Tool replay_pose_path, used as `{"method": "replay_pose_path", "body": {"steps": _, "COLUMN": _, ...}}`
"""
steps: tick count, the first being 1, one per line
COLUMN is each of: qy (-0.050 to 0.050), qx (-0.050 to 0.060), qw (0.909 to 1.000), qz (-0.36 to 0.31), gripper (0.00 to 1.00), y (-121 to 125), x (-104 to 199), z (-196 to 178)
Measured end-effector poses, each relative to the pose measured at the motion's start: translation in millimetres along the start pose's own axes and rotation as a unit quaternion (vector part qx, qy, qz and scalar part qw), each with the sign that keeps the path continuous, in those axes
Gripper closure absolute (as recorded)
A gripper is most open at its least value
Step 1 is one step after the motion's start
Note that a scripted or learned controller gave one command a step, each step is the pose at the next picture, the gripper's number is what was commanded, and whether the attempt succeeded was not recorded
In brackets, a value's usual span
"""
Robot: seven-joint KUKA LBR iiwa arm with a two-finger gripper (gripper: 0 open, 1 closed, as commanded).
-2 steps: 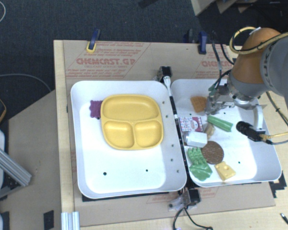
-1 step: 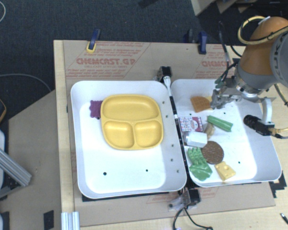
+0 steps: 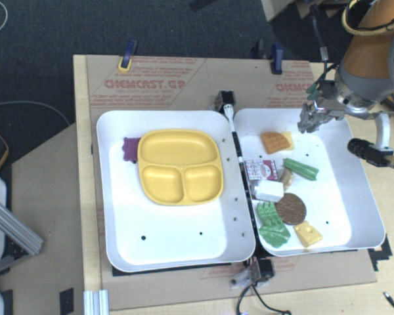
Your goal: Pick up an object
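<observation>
We see the grey arm's two-finger gripper (image 3: 310,120) poised over the far edge of the right-hand shallow white bin (image 3: 361,195), and we cannot tell how it is set, since its tip is small and dark against the rim. Nothing appears between its tips, so we judge the pick not yet made. Just below and to the left of the pincer lies a tan, bread-like wedge (image 3: 276,141), the nearest candidate. Further below it sit a green pod-shaped toy (image 3: 301,168), a small pink-and-white printed packet (image 3: 261,170), a white block (image 3: 270,191), a round brown cookie-like disc (image 3: 291,209), a green ridged leafy piece (image 3: 273,226) and a yellow cheese-like wedge (image 3: 308,233). Well to the pincer's left, in the other white bin (image 3: 118,228), rests a yellow plastic divided tray (image 3: 180,166) with a purple scrap (image 3: 130,148) at its side. What remains, in our judgement, is the whole of the task: descend on one item, close on it, and lift.
</observation>
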State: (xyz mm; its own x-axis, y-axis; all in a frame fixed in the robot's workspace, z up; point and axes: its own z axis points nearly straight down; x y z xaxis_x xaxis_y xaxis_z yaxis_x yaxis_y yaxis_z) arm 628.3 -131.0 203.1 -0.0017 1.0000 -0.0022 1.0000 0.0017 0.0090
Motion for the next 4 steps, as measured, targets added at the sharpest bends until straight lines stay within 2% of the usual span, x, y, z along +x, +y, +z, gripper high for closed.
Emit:
{"method": "replay_pose_path", "body": {"steps": 1, "qy": 0.0, "qx": 0.001, "qw": 1.0, "qz": 0.0, "gripper": 1.0, "y": 1, "x": 0, "z": -24}}
{"method": "replay_pose_path", "body": {"steps": 2, "qy": 0.002, "qx": 0.006, "qw": 1.0, "qz": -0.001, "gripper": 1.0, "y": -26, "x": 40, "z": -34}}
{"method": "replay_pose_path", "body": {"steps": 3, "qy": 0.002, "qx": 0.006, "qw": 1.0, "qz": -0.001, "gripper": 1.0, "y": -60, "x": 78, "z": -30}}
{"method": "replay_pose_path", "body": {"steps": 4, "qy": 0.003, "qx": 0.007, "qw": 1.0, "qz": -0.002, "gripper": 1.0, "y": -82, "x": 129, "z": -18}}
